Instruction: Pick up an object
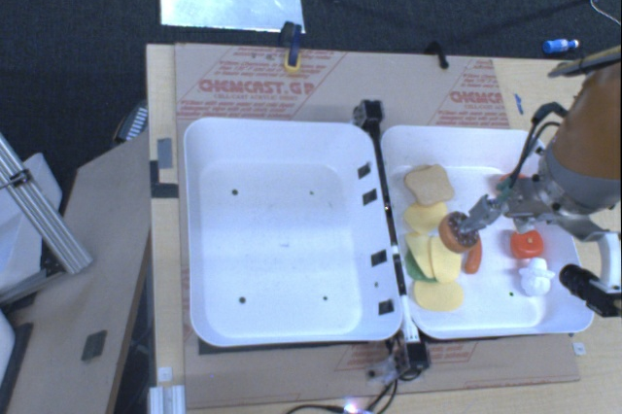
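The right bin (486, 325) holds a cluster of toy food. A tan bread slice (429, 182) lies at the back, with yellow pieces (442, 278) and a green piece (418, 258) in front of it. My gripper (467, 224) reaches in from the right and is low over the cluster. Its tip is at a brown round piece (452, 232), touching it or just above it. An orange-red piece (473, 258) lies right below the tip. Farther right sit a red object (526, 244) and a small white figure (535, 280).
The left bin (282, 232) stands beside the right one, joined by a black clamp strip (384, 208). Both rest on a cardboard sheet (253, 82) on the bench. The arm's wrist and cables (583, 169) hang over the right bin's far right side.
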### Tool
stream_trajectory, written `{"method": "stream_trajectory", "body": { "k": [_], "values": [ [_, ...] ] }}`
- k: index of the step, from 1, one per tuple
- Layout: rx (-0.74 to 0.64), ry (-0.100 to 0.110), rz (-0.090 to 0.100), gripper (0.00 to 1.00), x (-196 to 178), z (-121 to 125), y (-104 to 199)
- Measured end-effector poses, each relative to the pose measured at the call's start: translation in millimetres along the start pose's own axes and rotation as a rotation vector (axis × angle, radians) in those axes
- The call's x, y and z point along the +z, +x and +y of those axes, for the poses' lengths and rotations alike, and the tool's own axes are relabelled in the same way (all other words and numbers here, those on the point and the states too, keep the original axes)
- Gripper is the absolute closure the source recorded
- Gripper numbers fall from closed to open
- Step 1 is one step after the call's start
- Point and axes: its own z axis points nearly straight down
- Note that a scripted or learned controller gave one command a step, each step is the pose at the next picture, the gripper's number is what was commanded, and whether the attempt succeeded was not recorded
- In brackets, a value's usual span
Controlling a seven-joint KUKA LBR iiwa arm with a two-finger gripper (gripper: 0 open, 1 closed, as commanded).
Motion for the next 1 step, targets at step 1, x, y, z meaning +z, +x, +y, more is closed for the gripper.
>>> {"method": "stream_trajectory", "body": {
  "k": [1],
  "values": [
    [0.005, 0.010, 0.001, 0.00, 97.1, -20.2, -24.2]
  ]
}}
